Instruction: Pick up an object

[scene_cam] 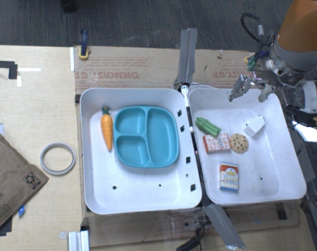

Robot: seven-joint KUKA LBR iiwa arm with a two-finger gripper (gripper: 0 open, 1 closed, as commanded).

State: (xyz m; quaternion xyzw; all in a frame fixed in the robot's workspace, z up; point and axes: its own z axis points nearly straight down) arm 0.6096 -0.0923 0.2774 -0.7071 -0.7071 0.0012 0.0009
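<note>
The right bin (284, 190) holds a green pod-shaped piece (207, 125), a pink packet (216, 143), a round cookie (239, 143), a white block (255, 125) and a small orange-and-blue box (229, 177). In the left bin (95, 192) an orange carrot (106, 130) lies beside a blue divided plate (148, 136). My gripper (251, 92) hangs over the far edge of the right bin, above and behind the white block. It is open, with nothing between its two fingers (236, 92).
A grey divider post (188, 56) rises behind the seam between the bins. On the bench to the left lie a ring of tape (57, 158) and a brown cardboard box (7, 184). Cables hang beside the arm at the right.
</note>
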